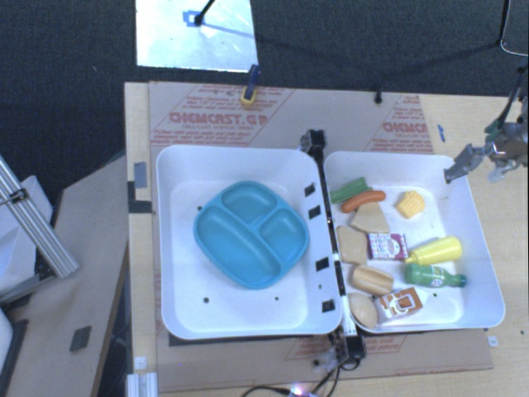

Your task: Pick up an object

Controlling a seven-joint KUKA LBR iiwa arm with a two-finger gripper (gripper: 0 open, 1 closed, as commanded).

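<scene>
In the camera view, the gripper (459, 169) is seen at the far right corner of the right bin (483, 246), hanging over or just beside its rim, and nothing is seen between its tips; whether the claw is apart or together cannot be told at this size and angle. The pick is therefore judged not yet begun in earnest: no object is lifted, and every candidate lies on the bin floor. A green pepper (347, 190) and an orange hot dog (364, 199) are laid side by side at the far left, with a yellow corn piece (411, 204) well to their right, nearest the gripper. Below them a tan bread slice (369, 218), a second tan piece (350, 244) and a small red-and-white packet (386, 245) are crowded together, touching or almost so. A yellow bottle (436, 250) and a green bottle (435, 277) lie tilted beside each other, and a bread roll (372, 280), an orange carton (400, 303) and a pale round piece (362, 308) are packed near the front. The close packing is judged the main hindrance to a clean grasp. The left bin (178, 222) bears a blue divided plate (250, 234), well apart from the gripper.
</scene>
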